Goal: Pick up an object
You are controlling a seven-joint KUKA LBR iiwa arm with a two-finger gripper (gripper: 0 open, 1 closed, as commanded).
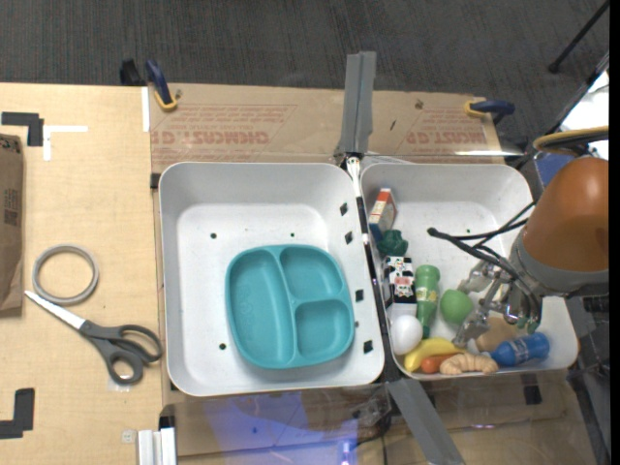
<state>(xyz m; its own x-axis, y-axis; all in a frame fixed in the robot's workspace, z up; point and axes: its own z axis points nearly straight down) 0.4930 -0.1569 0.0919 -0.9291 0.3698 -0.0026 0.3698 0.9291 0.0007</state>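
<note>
**A:** Toy food is what we have to choose from, all heaped along the near and left side of the right bin [504, 177]: a green ball-like fruit [455, 305], a white egg [405, 333], a banana [429, 353], a blue bottle-shaped piece [520, 350] and a tan shrimp-like piece [469, 363].

**B:** Our gripper [494, 308] hangs low over that pile, just right of the green fruit. Its metal parts blur into the toys, so we cannot tell how it is set, and we see nothing held in it.

**A:** We judge these pieces light, hollow, stiff plastic. Nothing fragile, but smooth and rounded, so they may squirt out of a pinch.

**B:** Then we would take the green fruit across its widest part, or the blue piece across its narrow body. The egg looks the slipperiest.

**A:** The teal divided plate [291, 304] in the left bin [194, 260] is too flat for us to grip easily.
</note>
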